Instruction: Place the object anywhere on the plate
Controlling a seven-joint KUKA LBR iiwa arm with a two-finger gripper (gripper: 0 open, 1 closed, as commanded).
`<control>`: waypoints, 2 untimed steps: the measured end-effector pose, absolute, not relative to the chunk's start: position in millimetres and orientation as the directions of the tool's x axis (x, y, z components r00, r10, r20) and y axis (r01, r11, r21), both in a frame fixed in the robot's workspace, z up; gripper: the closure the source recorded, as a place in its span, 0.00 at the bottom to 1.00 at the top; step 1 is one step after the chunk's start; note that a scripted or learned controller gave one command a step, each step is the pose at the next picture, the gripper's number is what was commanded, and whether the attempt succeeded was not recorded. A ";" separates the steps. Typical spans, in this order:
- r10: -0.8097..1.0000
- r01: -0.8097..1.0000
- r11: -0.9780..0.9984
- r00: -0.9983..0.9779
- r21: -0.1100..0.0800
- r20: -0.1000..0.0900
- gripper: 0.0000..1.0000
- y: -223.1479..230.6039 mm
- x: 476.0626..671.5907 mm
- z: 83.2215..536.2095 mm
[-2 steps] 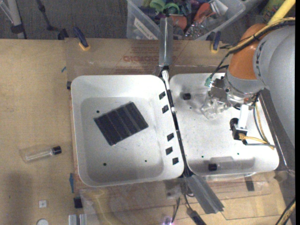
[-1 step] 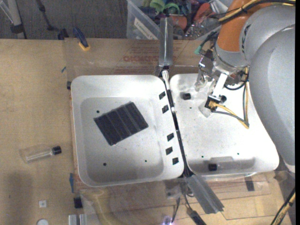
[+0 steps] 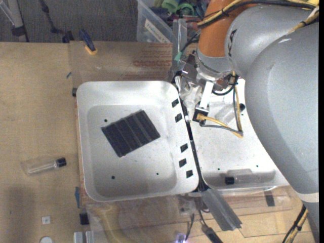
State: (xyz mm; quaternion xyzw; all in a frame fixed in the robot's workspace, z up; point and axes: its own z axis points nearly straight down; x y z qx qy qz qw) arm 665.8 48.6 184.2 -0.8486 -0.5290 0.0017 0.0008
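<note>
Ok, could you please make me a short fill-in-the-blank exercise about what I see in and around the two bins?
1. The dark ribbed plate lies in the white bin on the camera view's ____ side.
2. The small clear vial lies on the wooden bench, outside both bins, and its cap is ____.
3. The band above the wrist of the grey arm is ____ in colour.

Missing words: left; black; orange.
</note>
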 end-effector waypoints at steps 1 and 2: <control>0.768 0.768 -0.641 0.641 -0.001 -0.001 1.00 138.0 665.9 154.6; 0.338 0.338 -0.941 0.941 0.000 0.003 1.00 220.5 647.2 263.4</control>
